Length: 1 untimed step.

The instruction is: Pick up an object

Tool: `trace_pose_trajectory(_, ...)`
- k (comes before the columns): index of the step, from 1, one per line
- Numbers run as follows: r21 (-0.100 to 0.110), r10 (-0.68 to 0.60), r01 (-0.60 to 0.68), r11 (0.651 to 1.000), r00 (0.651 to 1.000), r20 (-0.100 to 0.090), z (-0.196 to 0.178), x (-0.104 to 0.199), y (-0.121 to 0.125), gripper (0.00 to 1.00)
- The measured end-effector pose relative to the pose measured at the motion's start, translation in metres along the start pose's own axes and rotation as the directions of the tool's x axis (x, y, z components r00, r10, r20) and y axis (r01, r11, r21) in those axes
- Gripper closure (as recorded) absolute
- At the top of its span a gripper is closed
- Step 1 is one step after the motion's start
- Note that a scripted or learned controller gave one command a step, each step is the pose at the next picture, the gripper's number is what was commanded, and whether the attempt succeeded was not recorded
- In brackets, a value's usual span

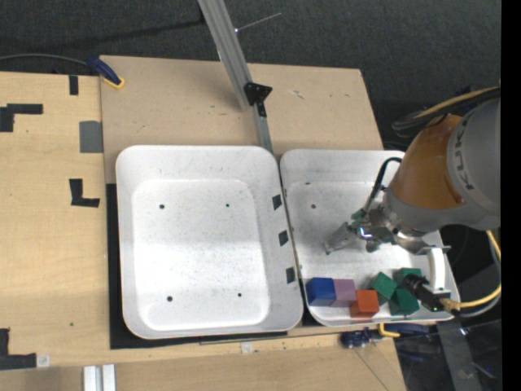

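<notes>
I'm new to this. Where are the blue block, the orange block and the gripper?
blue block (pixel 321 290), camera view, top face.
orange block (pixel 365 301), camera view, top face.
gripper (pixel 335 243), camera view, between its fingertips.

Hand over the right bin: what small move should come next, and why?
Probably shift toward the bin's near edge and descend: the hand hovers over bare floor of the right bin, while the blue block and its neighbours lie along that edge.

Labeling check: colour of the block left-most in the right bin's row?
Blue block, clearest in the camera view.
</notes>
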State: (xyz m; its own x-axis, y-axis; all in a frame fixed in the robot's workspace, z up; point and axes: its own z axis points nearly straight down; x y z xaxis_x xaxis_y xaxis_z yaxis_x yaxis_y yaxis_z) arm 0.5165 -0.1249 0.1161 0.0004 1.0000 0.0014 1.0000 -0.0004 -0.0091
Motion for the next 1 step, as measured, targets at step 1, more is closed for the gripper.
trace_pose_trajectory(1,-0.004,-0.001,0.001,1.0,1.0,0.001,0.0261,0.0006,-0.0009,0.0)
